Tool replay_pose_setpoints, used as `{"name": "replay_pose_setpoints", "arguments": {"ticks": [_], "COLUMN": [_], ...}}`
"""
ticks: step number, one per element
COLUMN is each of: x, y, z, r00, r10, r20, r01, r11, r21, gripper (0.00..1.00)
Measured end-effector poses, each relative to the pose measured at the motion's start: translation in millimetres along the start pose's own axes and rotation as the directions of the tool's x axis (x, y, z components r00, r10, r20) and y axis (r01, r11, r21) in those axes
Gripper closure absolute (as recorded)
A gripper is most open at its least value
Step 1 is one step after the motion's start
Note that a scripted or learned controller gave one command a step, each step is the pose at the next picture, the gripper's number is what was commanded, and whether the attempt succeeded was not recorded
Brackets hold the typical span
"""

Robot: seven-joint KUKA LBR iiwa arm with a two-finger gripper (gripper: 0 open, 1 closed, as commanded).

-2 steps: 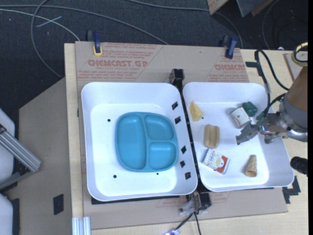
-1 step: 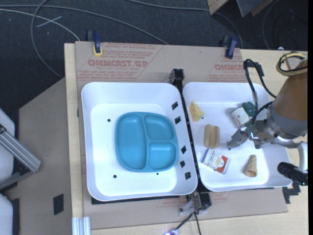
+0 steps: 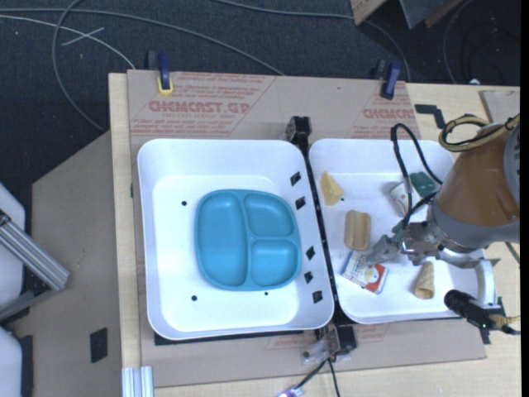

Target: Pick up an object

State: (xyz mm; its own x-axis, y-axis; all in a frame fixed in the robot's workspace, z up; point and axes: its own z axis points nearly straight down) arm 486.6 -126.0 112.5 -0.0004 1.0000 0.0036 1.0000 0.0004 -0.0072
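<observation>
The bench [image 3: 207, 98] is a tan board printed with red lettering, clamped at its far edge by two blue clamps [image 3: 165, 77]. It carries two shallow white bins side by side.

The left bin [image 3: 165, 172] holds a blue tray [image 3: 246, 239] with three compartments. The tray lies flat near the middle of the bin, clear of the walls.

The right bin [image 3: 364, 151] holds the small objects. Its right part is covered by the arm [image 3: 483, 193], which enters from the right and is cut off at the frame edge. A black cable [image 3: 402, 151] loops over the arm's upper left side.

The gripper [image 3: 388, 249] sits low over the right bin, pointing left. Its fingers are a narrow metallic cluster. Whether they are apart or closed cannot be told, and nothing is visibly between them.

Objects in the right bin, largest first:
- A tan block [image 3: 357, 230], long axis running near to far, just left of the gripper and apart from it.
- A red, white and blue packet [image 3: 365, 272], lying flat and skewed, just below the fingertips. Contact cannot be confirmed.
- A pale yellow wedge [image 3: 331, 188], near the far left of the bin, narrow end pointing far.
- A tan cone [image 3: 425, 281], narrow end pointing to the near edge, partly under the arm.
- A white and green item [image 3: 411, 190] at the arm's edge, mostly hidden and too obscured to identify.
</observation>
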Motion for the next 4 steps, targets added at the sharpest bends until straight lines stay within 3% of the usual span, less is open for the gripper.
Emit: {"name": "replay_pose_setpoints", "arguments": {"ticks": [1,2,4], "x": [0.9,1.2,14.4], "y": [2.6,5.0,1.1], "z": [24.7,11.4,-98.6], "r00": [1.000,1.000,1.000], "r10": [0.000,-0.001,-0.001], "r20": [-0.002,-0.001,0.005], "r01": [0.000,0.001,0.002], "r11": [1.000,1.000,1.000], "r21": [-0.009,-0.017,-0.014], "gripper": [0.00,1.00,1.00]}}
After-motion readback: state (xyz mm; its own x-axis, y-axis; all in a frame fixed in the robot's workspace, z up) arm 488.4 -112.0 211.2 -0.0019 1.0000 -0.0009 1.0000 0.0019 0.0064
